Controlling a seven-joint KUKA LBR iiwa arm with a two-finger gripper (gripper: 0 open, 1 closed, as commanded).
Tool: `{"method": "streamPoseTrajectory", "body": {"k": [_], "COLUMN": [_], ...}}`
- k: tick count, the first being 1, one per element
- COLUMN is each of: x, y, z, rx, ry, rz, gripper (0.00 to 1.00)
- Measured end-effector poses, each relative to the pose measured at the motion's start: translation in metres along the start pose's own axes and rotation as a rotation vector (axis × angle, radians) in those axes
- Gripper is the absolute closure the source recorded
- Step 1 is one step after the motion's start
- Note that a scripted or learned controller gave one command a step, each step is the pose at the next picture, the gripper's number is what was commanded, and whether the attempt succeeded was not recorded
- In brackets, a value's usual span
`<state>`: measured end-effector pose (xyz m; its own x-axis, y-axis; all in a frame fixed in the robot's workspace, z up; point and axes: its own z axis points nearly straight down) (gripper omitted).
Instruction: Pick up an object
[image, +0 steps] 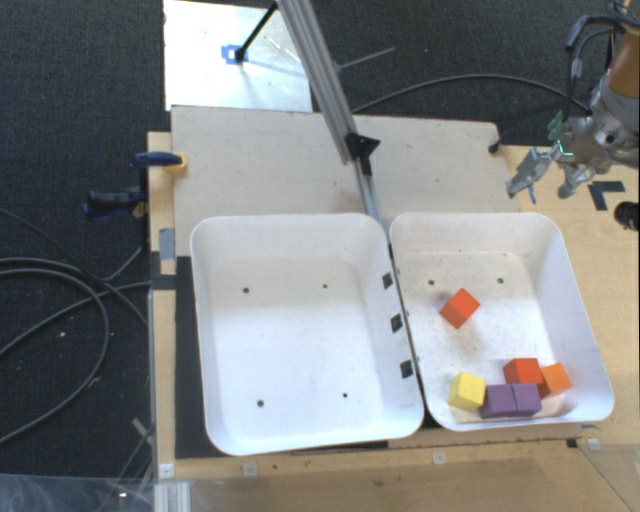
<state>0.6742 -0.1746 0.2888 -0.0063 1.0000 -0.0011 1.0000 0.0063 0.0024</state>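
Blue clamp (112, 203), perhaps, beside black cables (60, 300).

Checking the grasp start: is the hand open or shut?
Open: the hand has its fingers spread apart, nothing between them.

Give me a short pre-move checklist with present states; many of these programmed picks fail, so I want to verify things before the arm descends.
1. End effector carries nothing: ok, fingers apart, nothing between them.
2. End effector above a block: not ok, it hangs beyond the right bin's far rim.
3. Isolated target available: ok, the orange block sits alone.
4. Other blocks graspable: not ok, the yellow block and purple block crowd the near wall.
5. Exact height above bench: cannot tell.
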Motion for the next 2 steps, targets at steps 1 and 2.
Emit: {"method": "streamPoseTrajectory", "body": {"k": [1,2], "x": [0.049,0.076], "y": [-0.002,-0.05], "z": [0.131,0.202], "rx": [0.007,0.01], "ry": [0.003,0.004], "rz": [-0.001,0.003], "gripper": [0.0,0.0]}}
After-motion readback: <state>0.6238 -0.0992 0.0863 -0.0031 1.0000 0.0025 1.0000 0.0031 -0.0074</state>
